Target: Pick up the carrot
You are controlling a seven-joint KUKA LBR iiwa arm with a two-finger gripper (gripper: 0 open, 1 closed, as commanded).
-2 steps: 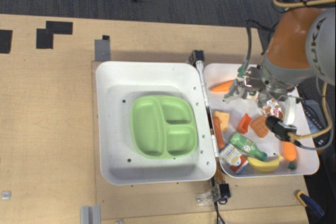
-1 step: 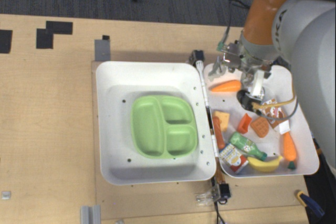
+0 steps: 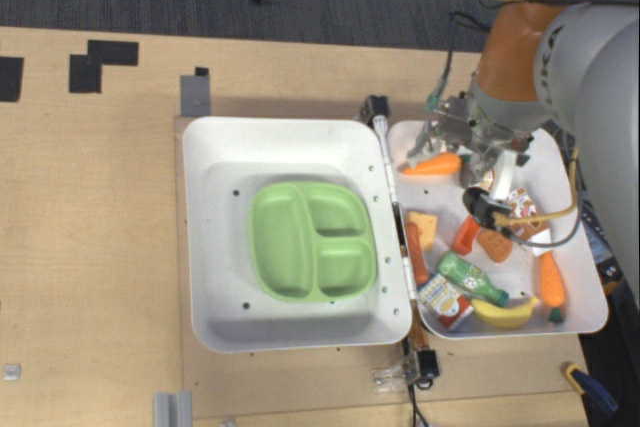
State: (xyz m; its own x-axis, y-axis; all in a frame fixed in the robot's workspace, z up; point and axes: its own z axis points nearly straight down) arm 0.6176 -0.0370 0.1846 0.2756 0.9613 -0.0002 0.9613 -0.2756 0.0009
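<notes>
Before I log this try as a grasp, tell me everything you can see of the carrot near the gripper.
The carrot is a small orange toy, plastic by its look, tapering to a point toward the left bin. It lies roughly level at the far left of the right bin, just under the gripper, whose metal parts overlap its thick end. Whether the carrot is lifted or resting on the bin floor cannot be told.

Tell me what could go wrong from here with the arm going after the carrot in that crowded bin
Two risks stand out.

The right bin holds two carrot-like things: one carrot beside the gripper and a second carrot near the bin's lower right, so the target is ambiguous.

The near carrot lies close to the bin's left wall, so a descending finger might strike the wall or nudge the carrot aside. Neighbours such as the banana leave little room for correction.
</notes>
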